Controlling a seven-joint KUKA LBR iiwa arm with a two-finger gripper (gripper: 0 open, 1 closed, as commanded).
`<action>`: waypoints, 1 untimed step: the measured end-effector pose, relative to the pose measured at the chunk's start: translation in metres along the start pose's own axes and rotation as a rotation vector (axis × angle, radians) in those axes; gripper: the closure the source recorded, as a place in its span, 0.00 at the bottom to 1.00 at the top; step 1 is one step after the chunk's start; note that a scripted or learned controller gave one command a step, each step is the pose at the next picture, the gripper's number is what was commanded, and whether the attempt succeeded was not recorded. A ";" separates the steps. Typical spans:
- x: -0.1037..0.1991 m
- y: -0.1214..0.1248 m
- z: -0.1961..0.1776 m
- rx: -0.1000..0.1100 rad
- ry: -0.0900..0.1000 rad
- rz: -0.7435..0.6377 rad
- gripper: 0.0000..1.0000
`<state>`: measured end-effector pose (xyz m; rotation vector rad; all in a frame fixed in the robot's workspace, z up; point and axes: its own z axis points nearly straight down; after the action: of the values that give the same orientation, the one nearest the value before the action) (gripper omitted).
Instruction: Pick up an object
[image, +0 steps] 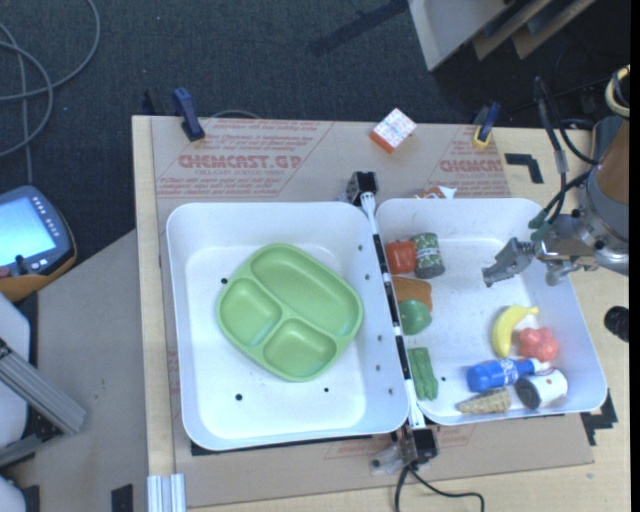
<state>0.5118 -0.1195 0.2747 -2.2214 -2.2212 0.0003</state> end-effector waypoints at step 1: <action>-0.065 -0.014 0.082 0.009 0.000 0.007 0.00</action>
<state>0.4980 -0.1844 0.1929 -2.2242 -2.2087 0.0101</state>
